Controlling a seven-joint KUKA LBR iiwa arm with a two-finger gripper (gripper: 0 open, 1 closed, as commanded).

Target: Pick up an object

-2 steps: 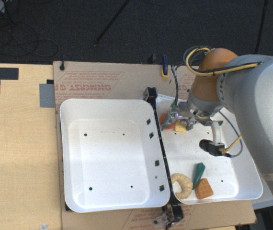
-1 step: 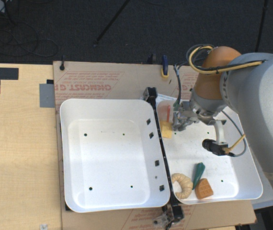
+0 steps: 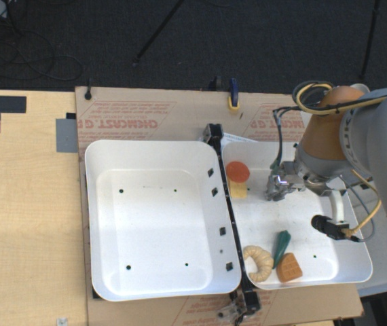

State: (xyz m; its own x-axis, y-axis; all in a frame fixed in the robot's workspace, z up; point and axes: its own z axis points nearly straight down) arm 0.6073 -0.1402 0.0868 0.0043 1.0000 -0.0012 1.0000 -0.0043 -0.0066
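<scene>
The right bin (image 3: 316, 277) holds several small objects. An orange-red round piece (image 3: 237, 172) and a pale yellow block (image 3: 238, 191) lie by its left wall. A cream ring-shaped piece (image 3: 258, 262), a dark green stick (image 3: 281, 244) and an orange block (image 3: 289, 269) lie near the front. My gripper (image 3: 278, 187) hangs over the upper middle of this bin, to the right of the yellow block and apart from it. Nothing shows between its fingers.
The left bin (image 3: 98, 182) stands beside the right one, with a black divider bar (image 3: 222, 202) between them. The grey arm (image 3: 346, 141) with its cables covers the right bin's far right corner. Cardboard underlies both bins.
</scene>
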